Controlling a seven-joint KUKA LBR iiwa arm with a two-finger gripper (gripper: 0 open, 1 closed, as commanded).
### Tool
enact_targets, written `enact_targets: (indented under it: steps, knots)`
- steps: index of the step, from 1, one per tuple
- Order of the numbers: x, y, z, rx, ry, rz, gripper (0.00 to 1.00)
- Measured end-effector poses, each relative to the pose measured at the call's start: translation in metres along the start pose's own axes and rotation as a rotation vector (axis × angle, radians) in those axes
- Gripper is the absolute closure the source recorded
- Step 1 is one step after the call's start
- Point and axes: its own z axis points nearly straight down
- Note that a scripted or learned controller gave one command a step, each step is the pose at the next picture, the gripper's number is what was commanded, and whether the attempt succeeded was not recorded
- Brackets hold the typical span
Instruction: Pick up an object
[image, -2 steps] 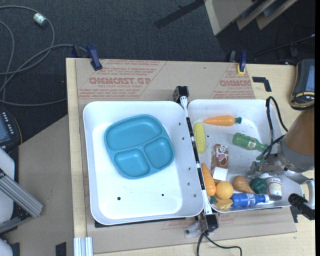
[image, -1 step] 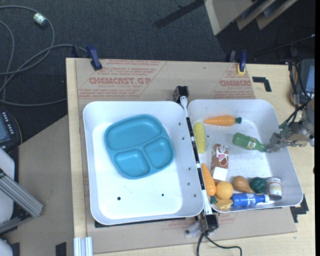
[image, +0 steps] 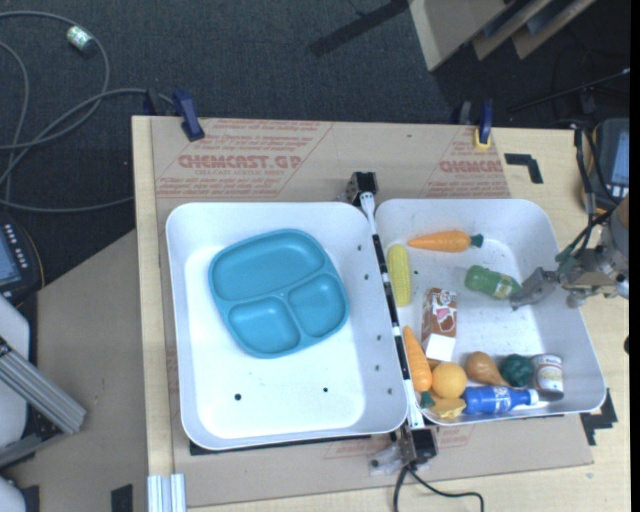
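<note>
**Gripper reached toward the green bottle in the crowded right bin**

The gripper hung at the right bin's far edge, beside a small green bottle lying on its side, likely the chosen target since it lay apart from the clutter. Its grip state could not be told. A blue tray sat in the left bin.

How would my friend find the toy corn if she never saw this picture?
Look in the right-hand shallow white bin, along its left wall beside the divider. The small yellow plastic corn cob lies there lengthwise, below the orange plastic carrot with a green tip. It is the only pale yellow, bumpy, stick-shaped toy.
</note>
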Motion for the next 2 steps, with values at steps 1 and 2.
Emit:
enact_targets:
  steps: [1,2]
  knots:
    - [0.045,0.029,0.090,-0.013,-0.006,0.003,0.00]
    - [0.064,0.104,0.096,-0.026,-0.008,0.007,0.00]
